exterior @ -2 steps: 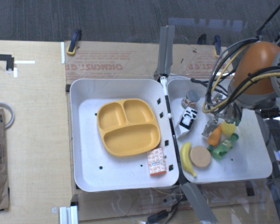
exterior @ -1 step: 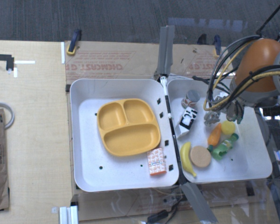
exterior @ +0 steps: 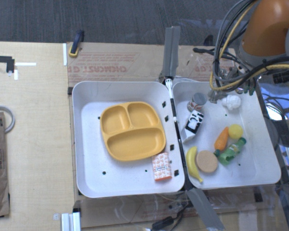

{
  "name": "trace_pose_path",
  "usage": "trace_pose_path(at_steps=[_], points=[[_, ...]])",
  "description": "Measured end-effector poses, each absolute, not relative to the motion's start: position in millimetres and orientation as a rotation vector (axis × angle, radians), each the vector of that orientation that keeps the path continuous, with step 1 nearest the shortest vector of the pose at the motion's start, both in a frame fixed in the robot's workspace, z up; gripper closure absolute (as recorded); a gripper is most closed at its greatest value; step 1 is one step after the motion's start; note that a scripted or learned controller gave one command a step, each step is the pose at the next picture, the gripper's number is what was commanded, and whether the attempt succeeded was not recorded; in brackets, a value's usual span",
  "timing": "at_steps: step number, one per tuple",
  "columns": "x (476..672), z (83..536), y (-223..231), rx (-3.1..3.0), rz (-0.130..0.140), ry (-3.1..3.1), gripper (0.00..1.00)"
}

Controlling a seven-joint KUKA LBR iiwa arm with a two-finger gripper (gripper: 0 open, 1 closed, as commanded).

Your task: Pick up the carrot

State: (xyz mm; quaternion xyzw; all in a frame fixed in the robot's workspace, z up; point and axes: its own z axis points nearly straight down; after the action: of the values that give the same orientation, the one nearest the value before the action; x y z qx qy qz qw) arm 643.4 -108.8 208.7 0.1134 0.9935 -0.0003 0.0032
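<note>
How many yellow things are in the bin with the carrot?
2. A banana lies at the right bin's front left, beside a round cookie. A lemon sits right of the carrot. More may hide under the arm.

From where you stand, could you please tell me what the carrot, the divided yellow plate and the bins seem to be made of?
The carrot looks like moulded plastic toy food: smooth, evenly orange, faintly shiny. The divided yellow plate seems matte plastic, one flat colour with rounded moulded ridges. The bins appear to be thin, glossy white plastic, with soft highlights along the rims, though coated metal cannot be ruled out.
</note>
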Motion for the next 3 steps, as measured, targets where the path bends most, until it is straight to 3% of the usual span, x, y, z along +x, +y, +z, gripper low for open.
trace_pose_path(at_steps=[1,2,3], points=[[643.2,208.4,-109.3,0.356,-0.001,3.116,0.00],[601.4,129.7,-157.4,-0.597,0.000,3.080,0.00],[533.8,91.9,-221.2,-1.258,0.001,2.875,0.00]])
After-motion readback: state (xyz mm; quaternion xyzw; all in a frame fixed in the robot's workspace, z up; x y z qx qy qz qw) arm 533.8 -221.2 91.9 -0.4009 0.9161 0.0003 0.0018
